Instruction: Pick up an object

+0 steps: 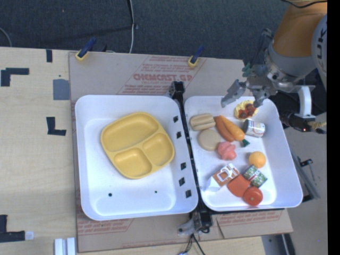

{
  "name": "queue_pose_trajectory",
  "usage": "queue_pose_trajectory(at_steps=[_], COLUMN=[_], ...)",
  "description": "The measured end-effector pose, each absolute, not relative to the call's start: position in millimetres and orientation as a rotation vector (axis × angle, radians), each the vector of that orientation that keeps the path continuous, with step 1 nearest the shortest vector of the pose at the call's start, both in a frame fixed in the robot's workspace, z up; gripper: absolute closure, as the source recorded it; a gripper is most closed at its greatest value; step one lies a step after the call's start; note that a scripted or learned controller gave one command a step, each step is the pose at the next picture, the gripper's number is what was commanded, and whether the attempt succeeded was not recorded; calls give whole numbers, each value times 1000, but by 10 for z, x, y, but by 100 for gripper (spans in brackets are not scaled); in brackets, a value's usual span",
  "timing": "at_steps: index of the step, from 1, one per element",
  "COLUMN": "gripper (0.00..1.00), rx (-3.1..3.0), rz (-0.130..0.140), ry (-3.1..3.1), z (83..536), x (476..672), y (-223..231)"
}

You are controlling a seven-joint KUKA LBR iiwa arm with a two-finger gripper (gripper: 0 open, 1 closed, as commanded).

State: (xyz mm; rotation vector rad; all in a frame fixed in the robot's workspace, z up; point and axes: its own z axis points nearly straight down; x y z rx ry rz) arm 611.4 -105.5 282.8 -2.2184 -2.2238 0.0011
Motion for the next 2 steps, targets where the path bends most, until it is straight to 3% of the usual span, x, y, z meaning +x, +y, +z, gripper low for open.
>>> queue_pose_trajectory(at_steps=[1, 2], gripper=[0, 0], rx=[-2219, -2224], rz=[1, -3], ry=[-2226, -2225], z=[2013, 1008], x=[6457, 6191], y=[-1093, -1481])
